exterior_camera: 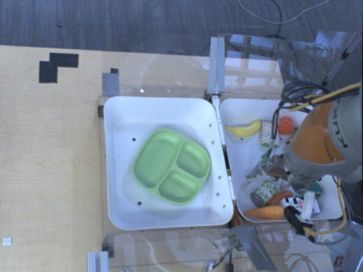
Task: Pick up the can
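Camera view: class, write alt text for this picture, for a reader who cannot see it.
A grey and orange robot arm reaches from the right over the right bin, where a can lies near a carrot, with a banana at the far end. The left bin holds a green divided plate.

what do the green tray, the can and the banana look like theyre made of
Green tray: likely moulded plastic, a matte, uniform pale green with rounded compartments. Can: probably metal with a printed green label, though it is too small to be sure. Banana: smooth, even yellow; it may be a plastic toy or real fruit, the view leaves that open.
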Controlling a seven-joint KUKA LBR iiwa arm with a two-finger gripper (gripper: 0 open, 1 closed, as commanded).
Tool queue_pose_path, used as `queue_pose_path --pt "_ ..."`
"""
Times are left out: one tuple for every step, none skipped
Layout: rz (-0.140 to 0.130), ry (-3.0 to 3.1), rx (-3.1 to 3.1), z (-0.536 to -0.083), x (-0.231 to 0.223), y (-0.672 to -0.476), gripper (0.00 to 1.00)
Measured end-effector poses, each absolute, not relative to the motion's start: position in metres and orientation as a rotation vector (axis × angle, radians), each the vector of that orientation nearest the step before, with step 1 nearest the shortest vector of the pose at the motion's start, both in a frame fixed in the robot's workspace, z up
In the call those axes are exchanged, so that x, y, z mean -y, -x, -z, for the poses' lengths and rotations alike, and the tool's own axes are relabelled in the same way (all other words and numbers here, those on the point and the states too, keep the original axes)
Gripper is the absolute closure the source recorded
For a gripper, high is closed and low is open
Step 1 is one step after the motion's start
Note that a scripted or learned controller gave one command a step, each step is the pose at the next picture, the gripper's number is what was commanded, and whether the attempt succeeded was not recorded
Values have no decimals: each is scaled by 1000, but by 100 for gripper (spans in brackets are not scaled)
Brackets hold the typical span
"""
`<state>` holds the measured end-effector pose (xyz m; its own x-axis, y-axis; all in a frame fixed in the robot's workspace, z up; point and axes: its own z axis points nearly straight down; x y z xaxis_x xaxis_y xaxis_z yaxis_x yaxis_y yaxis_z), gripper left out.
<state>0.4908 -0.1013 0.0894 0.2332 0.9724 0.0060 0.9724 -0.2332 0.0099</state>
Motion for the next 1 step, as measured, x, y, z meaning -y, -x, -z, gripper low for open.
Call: queue_pose_path --pt "-24 -2455 -1942 -101 102 -494 100"
